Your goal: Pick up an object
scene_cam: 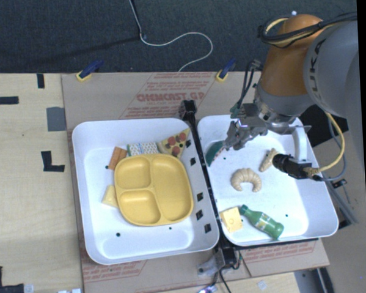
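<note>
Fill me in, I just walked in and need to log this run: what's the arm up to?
The grey and orange arm reaches in from the right, its tool low over the far left part of the right bin, beside a dark green item. Nothing is visibly held. A croissant, a green bottle and a yellow block lie in that bin. The left bin holds a yellow divided plate.

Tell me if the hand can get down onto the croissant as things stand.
Probably yes. The croissant lies alone on bare floor in the right bin, nothing on top of it, and the hand hangs just above that bin.
</note>
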### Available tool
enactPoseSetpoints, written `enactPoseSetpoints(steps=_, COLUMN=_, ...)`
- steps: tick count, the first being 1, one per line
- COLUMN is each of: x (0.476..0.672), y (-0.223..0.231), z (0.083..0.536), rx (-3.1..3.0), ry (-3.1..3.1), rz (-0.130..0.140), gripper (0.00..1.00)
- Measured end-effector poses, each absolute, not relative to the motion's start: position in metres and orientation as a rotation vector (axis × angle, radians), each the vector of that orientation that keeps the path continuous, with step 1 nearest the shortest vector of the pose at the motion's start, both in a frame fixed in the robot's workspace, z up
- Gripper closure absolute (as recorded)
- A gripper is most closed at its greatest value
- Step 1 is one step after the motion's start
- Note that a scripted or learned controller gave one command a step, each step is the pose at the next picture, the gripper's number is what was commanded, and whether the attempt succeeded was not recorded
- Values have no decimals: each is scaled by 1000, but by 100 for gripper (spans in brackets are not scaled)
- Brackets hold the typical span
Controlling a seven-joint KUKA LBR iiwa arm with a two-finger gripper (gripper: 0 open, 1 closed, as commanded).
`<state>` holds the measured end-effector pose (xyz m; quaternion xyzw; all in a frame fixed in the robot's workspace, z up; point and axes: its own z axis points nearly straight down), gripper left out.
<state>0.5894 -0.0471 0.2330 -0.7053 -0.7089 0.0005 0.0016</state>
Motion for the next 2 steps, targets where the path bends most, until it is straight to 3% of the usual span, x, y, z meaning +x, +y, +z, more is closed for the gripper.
enactPoseSetpoints(steps=1, x=583, y=-27, z=216, rx=-2216, ry=-2222, rz=5, gripper=100)
enactPoseSetpoints(steps=2, x=587, y=-39, z=230, rx=-2220, ry=-2223, rz=0, gripper=100)
